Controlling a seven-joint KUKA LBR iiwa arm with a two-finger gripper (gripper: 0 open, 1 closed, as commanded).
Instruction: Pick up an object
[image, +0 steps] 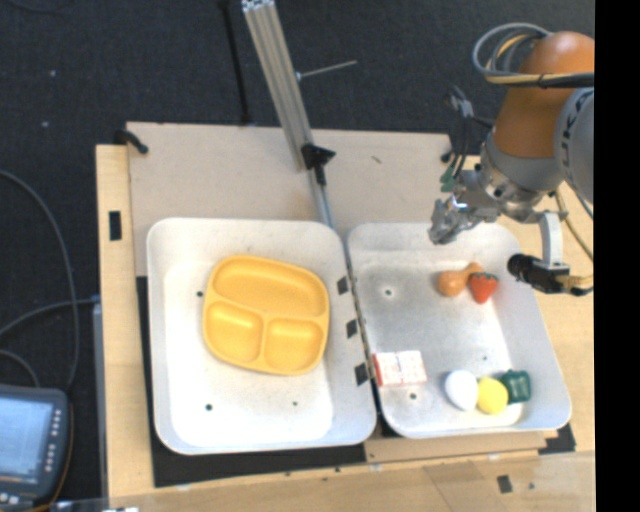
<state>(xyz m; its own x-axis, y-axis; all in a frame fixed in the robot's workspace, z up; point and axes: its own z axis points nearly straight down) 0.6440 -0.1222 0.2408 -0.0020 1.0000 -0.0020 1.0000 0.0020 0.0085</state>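
Note:
My gripper (445, 226) hangs over the far edge of the right bin (440, 320), pointing down, with nothing visible between its tips. Just in front of it and to the right lie an orange round object (452, 283) and a red strawberry-like piece (483, 287), touching each other. A small white and red box (399, 369) rests near the bin's left front. In the front right corner sit a white egg-shaped object (461, 389), a yellow ball-like object (492, 396) and a dark green piece (516, 385), packed together.
The left bin (180, 400) holds a yellow divided plate (266, 314). A slanted metal pole (285, 90) rises from the back between the bins. A black clip-like part (540, 270) of the arm juts over the right bin's far right.

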